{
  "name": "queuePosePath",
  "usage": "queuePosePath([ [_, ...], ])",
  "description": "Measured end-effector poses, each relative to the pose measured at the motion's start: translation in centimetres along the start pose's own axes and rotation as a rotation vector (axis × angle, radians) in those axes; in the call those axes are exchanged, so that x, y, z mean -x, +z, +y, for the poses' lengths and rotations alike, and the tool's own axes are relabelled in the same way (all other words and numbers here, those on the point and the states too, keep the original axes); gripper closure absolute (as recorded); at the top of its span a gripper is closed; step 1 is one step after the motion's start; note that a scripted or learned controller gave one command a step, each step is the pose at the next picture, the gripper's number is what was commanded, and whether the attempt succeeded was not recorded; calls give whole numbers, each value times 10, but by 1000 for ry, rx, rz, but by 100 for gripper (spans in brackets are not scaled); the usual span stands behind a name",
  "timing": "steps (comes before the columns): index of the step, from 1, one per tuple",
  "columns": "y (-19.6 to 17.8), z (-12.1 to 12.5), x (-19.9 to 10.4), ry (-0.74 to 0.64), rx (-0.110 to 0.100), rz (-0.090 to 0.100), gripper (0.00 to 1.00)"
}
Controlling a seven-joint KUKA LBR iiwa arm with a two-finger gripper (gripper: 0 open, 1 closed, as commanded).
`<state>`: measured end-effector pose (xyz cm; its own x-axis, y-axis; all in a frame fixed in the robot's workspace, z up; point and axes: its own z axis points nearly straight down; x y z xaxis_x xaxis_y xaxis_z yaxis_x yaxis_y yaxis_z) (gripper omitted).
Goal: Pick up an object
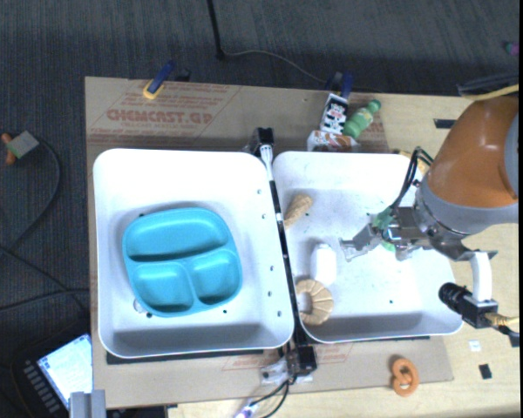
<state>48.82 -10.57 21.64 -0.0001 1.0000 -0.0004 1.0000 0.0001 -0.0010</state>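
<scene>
Hovering over the right shallow white bin (418, 320), the claw (359, 244), grip state impossible to tell; small white cylinder (323, 264) lying just left of it, long axis upright in view.

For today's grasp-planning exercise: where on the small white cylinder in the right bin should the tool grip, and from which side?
Grip the white cylinder across its short width, near mid-length, coming straight down from above. It lies flat on the right bin floor with its long axis roughly up-down in the camera view, so both long sides look exposed. The ribbed tan ring sits close below it, so avoid that end.
</scene>
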Motion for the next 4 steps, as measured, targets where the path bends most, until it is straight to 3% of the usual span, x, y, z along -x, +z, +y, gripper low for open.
queuePosePath([
  [1,102,8,-13,-1,5,3,0],
  [2,123,-5,-2,1,-1,1,0],
  [3,113,-5,-1,2,-1,0,100],
  [4,-11,96,-20,-1,5,-1,100],
])
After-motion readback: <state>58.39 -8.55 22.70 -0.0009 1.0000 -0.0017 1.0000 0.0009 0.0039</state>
